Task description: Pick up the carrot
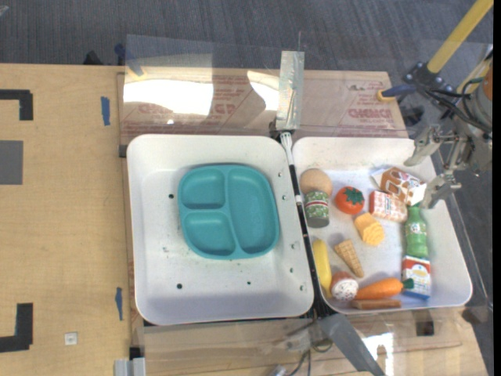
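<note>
The gripper [438,167] hangs at the right bin's [462,269] far right edge, fingers apart and empty, so it should come near, straight over the carrot [379,289].

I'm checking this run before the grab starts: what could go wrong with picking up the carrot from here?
1. The carrot lies low against the right bin's near wall, so the descending gripper may strike the rim.
2. It is crowded: a white egg-like toy touches its tip and a small carton sits at its other end, so either could be nudged or grabbed instead.
3. The gripper is at the far side, with a green bottle on its way.
</note>
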Available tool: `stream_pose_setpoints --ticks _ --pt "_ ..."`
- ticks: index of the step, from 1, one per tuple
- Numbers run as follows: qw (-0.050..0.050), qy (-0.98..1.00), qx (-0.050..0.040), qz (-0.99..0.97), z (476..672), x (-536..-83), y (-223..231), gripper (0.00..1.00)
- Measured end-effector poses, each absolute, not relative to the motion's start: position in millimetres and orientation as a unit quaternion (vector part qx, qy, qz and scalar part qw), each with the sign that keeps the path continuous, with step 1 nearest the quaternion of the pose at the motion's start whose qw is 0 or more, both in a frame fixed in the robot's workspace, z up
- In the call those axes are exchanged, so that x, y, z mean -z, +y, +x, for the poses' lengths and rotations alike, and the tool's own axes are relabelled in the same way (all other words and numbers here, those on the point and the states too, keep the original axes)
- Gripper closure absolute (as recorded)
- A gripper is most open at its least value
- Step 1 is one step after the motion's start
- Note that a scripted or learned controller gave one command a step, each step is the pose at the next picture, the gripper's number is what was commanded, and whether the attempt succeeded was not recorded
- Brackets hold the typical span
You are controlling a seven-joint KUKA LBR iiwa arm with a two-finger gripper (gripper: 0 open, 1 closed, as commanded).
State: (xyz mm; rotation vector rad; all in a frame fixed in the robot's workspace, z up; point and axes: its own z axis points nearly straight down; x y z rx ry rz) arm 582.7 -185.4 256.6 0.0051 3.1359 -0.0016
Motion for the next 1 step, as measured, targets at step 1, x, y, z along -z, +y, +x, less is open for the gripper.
stream_pose_setpoints --ticks 1 --pt "-0.002 1.000 -0.0012 0.024 530.1 -166.8 -137.3 0.00"
